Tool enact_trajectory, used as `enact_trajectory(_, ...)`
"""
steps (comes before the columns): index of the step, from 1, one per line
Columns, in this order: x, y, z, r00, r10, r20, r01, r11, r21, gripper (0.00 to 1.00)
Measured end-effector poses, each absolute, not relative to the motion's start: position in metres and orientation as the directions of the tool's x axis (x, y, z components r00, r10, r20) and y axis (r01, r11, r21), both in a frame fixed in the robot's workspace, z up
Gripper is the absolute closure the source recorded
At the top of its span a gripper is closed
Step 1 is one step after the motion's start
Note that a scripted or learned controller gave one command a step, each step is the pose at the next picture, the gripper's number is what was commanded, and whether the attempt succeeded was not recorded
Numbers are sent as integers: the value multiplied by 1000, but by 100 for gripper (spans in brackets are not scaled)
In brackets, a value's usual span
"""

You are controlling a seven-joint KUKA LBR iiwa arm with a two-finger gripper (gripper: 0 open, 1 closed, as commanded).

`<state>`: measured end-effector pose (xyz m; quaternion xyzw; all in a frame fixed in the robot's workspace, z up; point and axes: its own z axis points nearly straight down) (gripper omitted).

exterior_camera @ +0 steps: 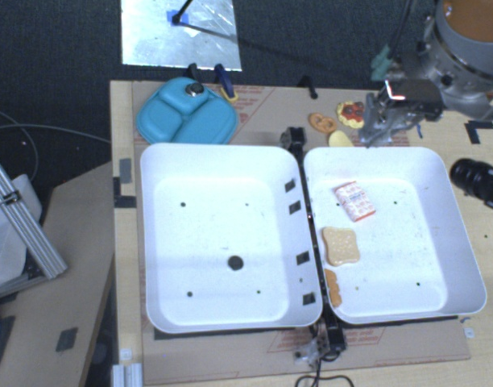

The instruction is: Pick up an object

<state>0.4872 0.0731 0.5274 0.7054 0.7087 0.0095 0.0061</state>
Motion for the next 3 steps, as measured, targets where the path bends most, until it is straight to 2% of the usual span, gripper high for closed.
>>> enact_trajectory(1,487,99,484,-7,1000,0,1000,7,0,100)
enact_trajectory(2,487,115,467,-7,1000,1,1000,7,2,100)
enact_trajectory(3,495,176,398,-9,1000,0,1000,9,-5,100)
